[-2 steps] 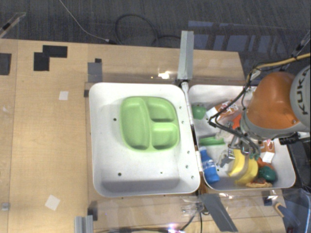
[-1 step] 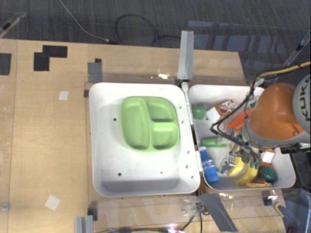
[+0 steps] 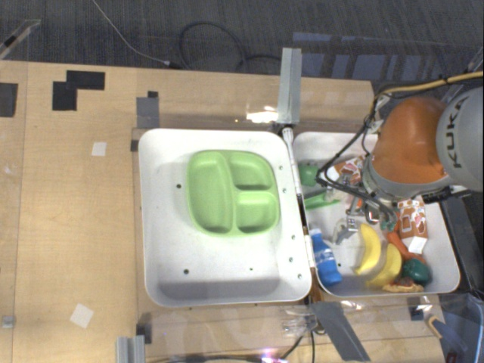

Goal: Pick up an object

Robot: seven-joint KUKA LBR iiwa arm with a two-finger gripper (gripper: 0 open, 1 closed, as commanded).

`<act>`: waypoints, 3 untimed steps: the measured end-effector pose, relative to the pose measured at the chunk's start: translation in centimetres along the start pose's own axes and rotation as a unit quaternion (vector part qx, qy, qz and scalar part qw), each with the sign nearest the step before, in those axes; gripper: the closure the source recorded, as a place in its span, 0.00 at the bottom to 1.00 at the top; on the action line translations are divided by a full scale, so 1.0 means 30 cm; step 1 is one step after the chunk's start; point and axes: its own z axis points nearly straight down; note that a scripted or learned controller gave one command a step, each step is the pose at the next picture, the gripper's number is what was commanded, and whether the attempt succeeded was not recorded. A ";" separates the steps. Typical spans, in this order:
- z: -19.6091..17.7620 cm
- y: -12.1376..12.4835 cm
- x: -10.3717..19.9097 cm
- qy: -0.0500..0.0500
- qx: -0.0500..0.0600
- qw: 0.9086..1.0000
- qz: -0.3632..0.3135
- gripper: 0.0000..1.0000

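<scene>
So the arm's parked over the right bin (image 3: 452, 272), lower right of the frame, orange wrist band blocking a good chunk of it. Gripper (image 3: 355, 221) is poking down just left of the band, sitting right above the bin floor between the green stuff at the top and the bananas.

Closest grab candidate imo is the banana (image 3: 369, 249): it's just below and a touch right of the gripper, long axis running roughly top-to-bottom in the frame w/ a slight curve. A second banana (image 3: 389, 267) is tucked against it on the lower right. Blue bottle (image 3: 326, 261) lies to the lower left, along the bin's left wall, also lengthwise up-down.

Gripper state: honestly can't tell, too small and cluttered w/ cables to say whether it's wide or narrow, and I don't see anything clearly in it. So nothing picked yet afaict.

Other bits: a green object (image 3: 308, 175) up by the bin's top left, a red/white packet (image 3: 412, 221) on the right. Left bin (image 3: 162, 278) has a green divided tray (image 3: 231, 191).
</scene>
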 end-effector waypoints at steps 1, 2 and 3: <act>-0.051 0.003 -0.021 -0.011 0.001 1.000 -0.002 1.00; -0.642 -0.271 -0.115 0.006 -0.001 0.984 -0.178 1.00; -0.632 -0.265 -0.113 0.008 -0.003 0.984 -0.179 0.00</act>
